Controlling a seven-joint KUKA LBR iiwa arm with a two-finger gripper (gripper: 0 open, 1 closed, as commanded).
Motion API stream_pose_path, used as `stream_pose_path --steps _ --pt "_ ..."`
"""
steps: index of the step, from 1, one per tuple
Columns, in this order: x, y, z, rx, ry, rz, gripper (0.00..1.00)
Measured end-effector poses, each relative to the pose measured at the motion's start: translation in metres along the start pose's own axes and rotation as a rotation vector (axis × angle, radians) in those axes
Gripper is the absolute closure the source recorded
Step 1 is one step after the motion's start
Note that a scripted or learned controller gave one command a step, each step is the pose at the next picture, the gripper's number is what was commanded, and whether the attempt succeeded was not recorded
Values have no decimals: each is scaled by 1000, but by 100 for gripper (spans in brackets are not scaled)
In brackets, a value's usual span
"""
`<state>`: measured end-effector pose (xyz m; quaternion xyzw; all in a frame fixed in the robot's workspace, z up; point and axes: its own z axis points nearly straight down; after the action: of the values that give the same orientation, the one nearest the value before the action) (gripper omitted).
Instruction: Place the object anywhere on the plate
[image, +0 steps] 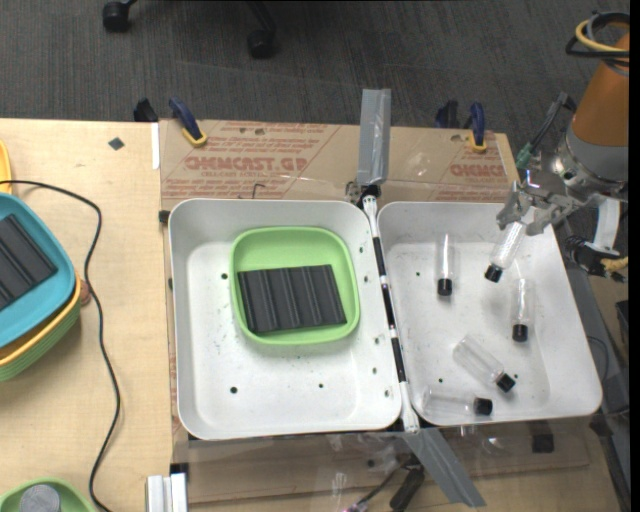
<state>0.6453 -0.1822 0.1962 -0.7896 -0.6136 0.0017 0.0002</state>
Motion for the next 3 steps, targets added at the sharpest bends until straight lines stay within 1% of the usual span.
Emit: stream_pose_path --steps 1,2,3 --pt "0 0 0 0 0 0 0" --pt "-8 -15 -50 -1 1 236 0" --pt "-32 -2 -68 -1 1 469 0"
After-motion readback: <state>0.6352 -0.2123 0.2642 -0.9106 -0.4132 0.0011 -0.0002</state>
